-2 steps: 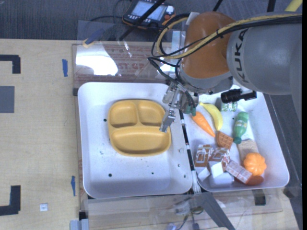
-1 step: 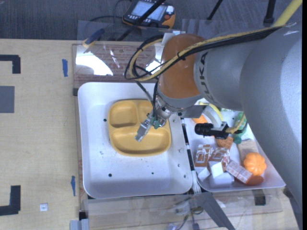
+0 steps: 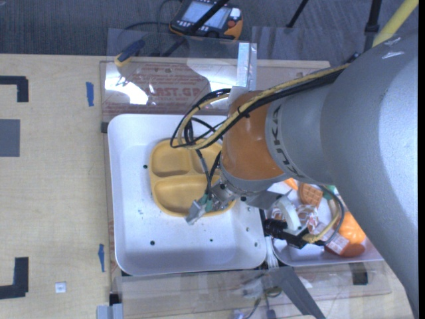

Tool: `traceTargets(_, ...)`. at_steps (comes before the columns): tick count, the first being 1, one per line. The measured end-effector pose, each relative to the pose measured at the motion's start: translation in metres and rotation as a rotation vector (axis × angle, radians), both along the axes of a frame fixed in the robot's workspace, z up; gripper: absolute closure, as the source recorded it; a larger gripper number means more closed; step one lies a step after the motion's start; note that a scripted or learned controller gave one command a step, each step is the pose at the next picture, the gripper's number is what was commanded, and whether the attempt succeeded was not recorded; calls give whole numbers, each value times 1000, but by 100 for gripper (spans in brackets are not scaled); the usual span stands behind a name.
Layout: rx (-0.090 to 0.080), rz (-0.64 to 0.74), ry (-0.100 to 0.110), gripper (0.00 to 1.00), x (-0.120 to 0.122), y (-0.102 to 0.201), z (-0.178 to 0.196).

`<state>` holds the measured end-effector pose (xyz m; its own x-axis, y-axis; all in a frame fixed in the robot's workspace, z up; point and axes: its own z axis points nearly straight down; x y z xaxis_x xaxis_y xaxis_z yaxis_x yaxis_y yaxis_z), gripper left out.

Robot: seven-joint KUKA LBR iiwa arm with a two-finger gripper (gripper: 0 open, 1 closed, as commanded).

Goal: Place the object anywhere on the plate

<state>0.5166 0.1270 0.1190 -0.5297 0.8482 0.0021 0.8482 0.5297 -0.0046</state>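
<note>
A pale wooden bench (image 3: 53,178) with black corner marks and blue tape strips carries two shallow white bins, grey carpet beyond its far edge. In the left white bin (image 3: 133,238) lies a yellow divided plastic plate (image 3: 169,178), partly covered by the arm. The right white bin (image 3: 332,261) holds a jumble of small packaged items (image 3: 309,198) in orange, white and red. The grey arm (image 3: 345,131) with its orange band reaches in from the right, its gripper (image 3: 198,209) low over the plate's near edge; whether it is released or clenched, I cannot tell.
</note>
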Motion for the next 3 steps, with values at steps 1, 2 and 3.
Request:
traceTargets(1, 1, 426, -4, 0, -36, 11, 86)
traceTargets(2, 0, 365, -3, 0, -17, 38, 197)
traceTargets(3, 1, 445, -7, 0, 37, 81, 164)
